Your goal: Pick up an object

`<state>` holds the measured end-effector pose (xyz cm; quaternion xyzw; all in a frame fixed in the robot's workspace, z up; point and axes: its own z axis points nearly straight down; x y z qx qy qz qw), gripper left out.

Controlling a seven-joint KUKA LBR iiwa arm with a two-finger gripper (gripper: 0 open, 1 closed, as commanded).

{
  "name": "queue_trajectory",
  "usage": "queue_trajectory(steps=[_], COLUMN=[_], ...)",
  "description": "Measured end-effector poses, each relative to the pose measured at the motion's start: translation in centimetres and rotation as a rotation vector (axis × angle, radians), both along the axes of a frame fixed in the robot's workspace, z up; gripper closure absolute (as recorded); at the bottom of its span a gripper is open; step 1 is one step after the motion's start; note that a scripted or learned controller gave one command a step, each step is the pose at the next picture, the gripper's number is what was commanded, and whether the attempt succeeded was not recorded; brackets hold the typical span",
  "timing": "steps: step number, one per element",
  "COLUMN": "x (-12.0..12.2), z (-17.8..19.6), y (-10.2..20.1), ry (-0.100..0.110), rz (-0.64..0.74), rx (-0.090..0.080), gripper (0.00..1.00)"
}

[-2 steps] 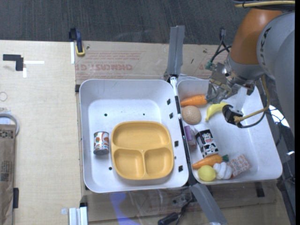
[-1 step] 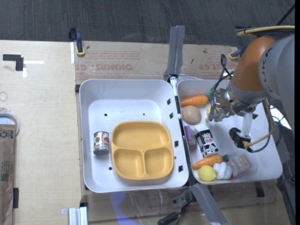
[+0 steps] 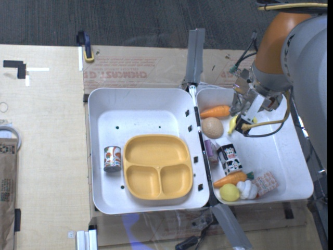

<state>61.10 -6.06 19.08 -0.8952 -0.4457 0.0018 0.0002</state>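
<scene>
Lemon (image 3: 229, 192) at right bin's near edge; pincer (image 3: 240, 110) hangs far end, carrot (image 3: 215, 111) just left, lying crosswise; jaw state unclear.

Yellow tray (image 3: 157, 166) — orange carrot (image 3: 215, 111) — white bins (image 3: 140, 100).

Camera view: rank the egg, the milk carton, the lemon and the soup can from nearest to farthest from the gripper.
From the gripper:
1. Egg, right bin, upper left.
2. Milk carton, right bin, middle.
3. Lemon, right bin, bottom edge.
4. Soup can, left bin, beside the yellow tray.

Fixed overhead slant over both bins (image 3: 99, 155)
</scene>
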Motion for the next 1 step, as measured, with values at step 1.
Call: queue_trajectory(steps=[1], x=[3.82], z=[-9.88], y=[-6.00], ry=[-0.002], rz=[0.045], rx=[0.000], gripper=[1.00])
